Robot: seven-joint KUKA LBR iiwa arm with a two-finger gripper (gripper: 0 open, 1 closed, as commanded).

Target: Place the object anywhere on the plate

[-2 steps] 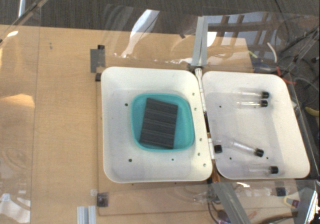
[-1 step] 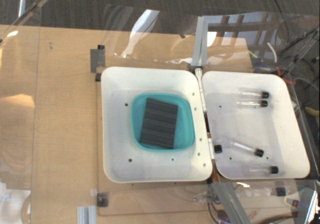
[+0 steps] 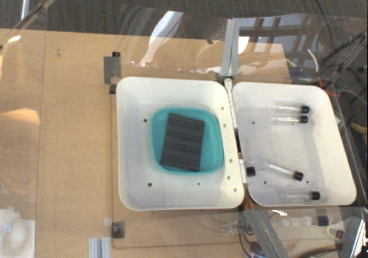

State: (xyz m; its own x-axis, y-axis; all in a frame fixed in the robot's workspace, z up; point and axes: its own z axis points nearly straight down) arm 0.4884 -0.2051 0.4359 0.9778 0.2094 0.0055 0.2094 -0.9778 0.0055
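On the bench's near side, you have the left bin (image 3: 132,188) holding the teal plate (image 3: 214,153), and a dark ridged block (image 3: 183,142) lies flat on it, tilted slightly, well within the rim. By that showing, I judge your placing done with nothing left. Farther right, clear tubes (image 3: 290,114) lie scattered in the right bin (image 3: 339,182); the gripper's state you can't tell.

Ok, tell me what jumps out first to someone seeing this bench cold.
The teal plate in the middle of the left bin stands out, with a dark ribbed block lying flat on it. Next come the clear tubes with black caps scattered in the right bin.
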